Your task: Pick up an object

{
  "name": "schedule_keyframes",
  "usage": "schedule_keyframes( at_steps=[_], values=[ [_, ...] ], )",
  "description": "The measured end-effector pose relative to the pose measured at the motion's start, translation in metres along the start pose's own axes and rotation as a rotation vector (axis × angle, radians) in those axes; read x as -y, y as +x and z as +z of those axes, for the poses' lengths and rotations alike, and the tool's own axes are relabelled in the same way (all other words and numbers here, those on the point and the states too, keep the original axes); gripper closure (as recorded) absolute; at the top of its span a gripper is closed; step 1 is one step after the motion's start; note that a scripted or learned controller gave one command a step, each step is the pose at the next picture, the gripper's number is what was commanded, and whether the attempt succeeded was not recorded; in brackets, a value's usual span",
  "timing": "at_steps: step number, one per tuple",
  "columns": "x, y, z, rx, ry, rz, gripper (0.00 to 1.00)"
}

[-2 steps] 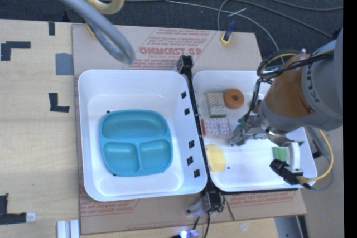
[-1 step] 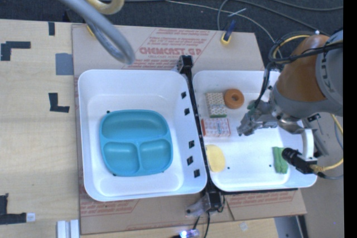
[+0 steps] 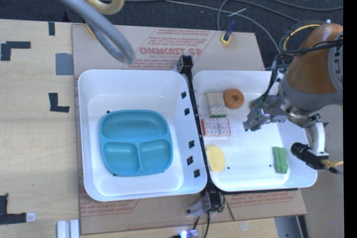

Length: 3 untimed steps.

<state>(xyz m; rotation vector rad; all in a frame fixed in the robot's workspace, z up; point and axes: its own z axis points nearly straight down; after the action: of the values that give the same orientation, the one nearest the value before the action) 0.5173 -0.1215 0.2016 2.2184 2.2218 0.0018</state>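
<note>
Two white bins side by side, one blue tray [image 3: 135, 141] laid in the left bin [image 3: 89, 120], five things seen in the right bin [image 3: 301, 178], one donut [image 3: 234, 98], two boxes [image 3: 215, 103], one yellow piece [image 3: 216, 158], one green piece [image 3: 280, 159], gripper [image 3: 254, 118] hung right of the donut, nothing seen held, open or shut not clear.

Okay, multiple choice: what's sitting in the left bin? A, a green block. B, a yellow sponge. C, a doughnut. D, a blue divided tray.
D: the blue divided tray lies in the left bin, while the other items lie in the right bin.
</note>
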Motion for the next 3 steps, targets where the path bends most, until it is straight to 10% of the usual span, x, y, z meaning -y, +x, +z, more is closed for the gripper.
schedule_keyframes(
  at_steps=[1,3],
  values=[
    [-0.001,0.000,-0.029,0.000,0.002,0.000,1.00],
    [-0.006,0.119,-0.040,-0.002,0.003,-0.006,1.00]
  ],
)
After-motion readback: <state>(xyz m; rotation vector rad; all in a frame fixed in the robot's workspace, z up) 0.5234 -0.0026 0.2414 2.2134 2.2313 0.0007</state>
